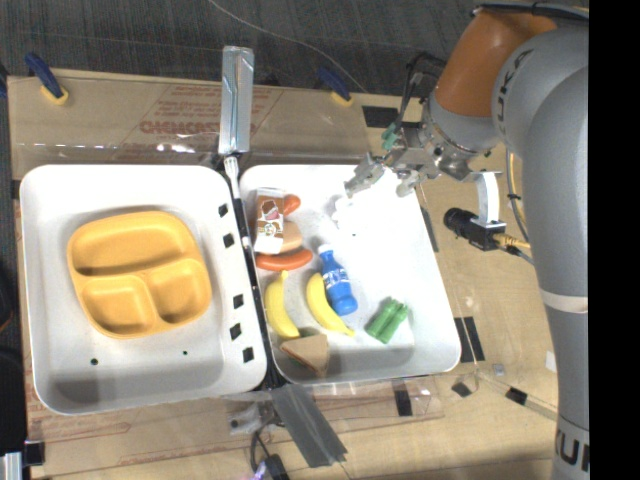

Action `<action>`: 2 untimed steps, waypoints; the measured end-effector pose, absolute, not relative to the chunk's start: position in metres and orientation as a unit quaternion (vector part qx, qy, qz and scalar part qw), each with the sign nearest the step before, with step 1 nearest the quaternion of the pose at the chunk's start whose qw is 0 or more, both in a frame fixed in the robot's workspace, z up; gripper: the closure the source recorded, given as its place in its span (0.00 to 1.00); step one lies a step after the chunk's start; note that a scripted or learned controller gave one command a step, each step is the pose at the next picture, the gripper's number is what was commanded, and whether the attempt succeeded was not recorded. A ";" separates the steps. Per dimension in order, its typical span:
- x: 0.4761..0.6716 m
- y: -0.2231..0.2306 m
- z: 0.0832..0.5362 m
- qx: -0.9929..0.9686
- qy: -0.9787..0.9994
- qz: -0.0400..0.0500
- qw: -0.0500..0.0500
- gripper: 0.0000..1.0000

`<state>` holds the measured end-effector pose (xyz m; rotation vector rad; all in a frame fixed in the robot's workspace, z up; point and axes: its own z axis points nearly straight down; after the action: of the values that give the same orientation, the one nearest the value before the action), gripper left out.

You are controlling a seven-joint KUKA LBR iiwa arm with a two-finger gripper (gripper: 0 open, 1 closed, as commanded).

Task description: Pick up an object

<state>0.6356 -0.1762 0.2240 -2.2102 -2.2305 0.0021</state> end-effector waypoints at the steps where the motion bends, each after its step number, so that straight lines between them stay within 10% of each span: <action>1: 0.636 -0.176 0.224 -0.704 -0.710 0.001 0.001 0.00; 2: 0.602 -0.165 0.117 -0.738 -0.674 0.003 0.004 0.00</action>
<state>0.6023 -0.1646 0.1169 -2.3146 -2.1136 0.0080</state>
